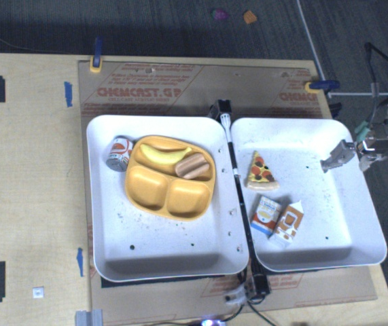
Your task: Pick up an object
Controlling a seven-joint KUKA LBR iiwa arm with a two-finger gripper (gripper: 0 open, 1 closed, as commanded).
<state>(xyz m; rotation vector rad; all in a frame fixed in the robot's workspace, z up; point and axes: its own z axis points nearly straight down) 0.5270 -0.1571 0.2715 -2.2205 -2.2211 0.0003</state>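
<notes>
Nearest the lens, camera view: front rim of the left bin [173, 272], bare white, with the right bin [329, 260] touching it along the centre seam.

Left bin holds a yellow divided tray [154, 190]. Its back compartment carries a banana [161, 156] and a hot dog [193, 166] side by side; the two front compartments look bare. A small can [118, 153] lies tipped just beside the tray's left edge.

Right bin holds a pizza slice [260, 171] near the seam, and closer to the front two small cartons [277, 219] lying touching each other.

Gripper [336, 156] sits at the right bin's far right rim, well apart from the pizza slice and cartons. Whether it is spread or closed I cannot tell at this size; nothing is visibly held in it.

Progress, as a judgement: not yet begun in any way that counts. Every candidate object rests in a bin, none lifted. Left to do: choose one, descend over it, close, raise. Right-bin items lie nearest the arm.
</notes>
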